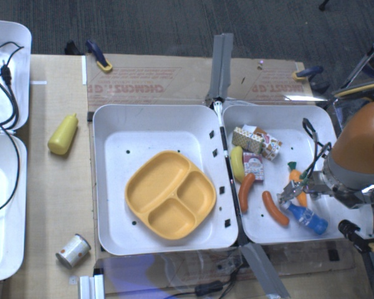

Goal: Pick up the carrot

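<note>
- camera view: the carrot lies in the right bin, toward that bin's right side, a small orange piece with a green top pointing up the picture. the part of it that shows is short, because the gripper sits right over its lower end.
- camera view: the gripper is low in the right bin at the end of the grey arm. whether it is apart, together or clamped on anything cannot be told; the metal there is a blur against the orange.
- camera view: the crowding matters. a blue bottle lies just below the gripper, and a sausage lies just to its left, both near the carrot. a second sausage, a banana and small food boxes sit further left in the same bin.
- camera view: the left bin holds a yellow divided plate and plays no part in this step.
- judgement: the step in hand looks like closing on the carrot. to do it well, the grip should fall across the carrot's narrow width, centred on its orange body and not on the green top.
- judgement: the approach should stay clear of the blue bottle, which looks slick and could roll or get pinched in by mistake.
- judgement: a straight lift would be safest, with a check that the orange piece rises with it.
</note>
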